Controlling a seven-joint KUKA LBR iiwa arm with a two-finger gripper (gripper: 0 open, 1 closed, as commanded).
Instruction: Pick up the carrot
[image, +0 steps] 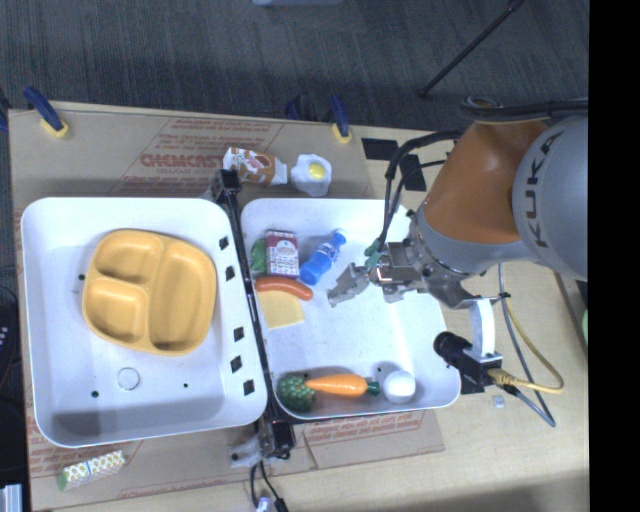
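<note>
The orange carrot (337, 384) lies on its side along the front wall of the right bin (420, 340), with a small green tip on its right end. It sits between a bumpy green item (295, 391) and a white egg-shaped ball (399, 385). My gripper (346, 283) hangs over the middle of the right bin, well behind the carrot and apart from it. Its fingers stand open with nothing between them. The arm reaches in from the right.
At the back left of the right bin are a red box (281, 252), a blue bottle (321, 258), a sausage (283, 288) and a yellow slice (284, 312). A yellow divided plate (150, 290) sits in the left bin (50, 380). Two small toys (312, 173) lie behind the bins.
</note>
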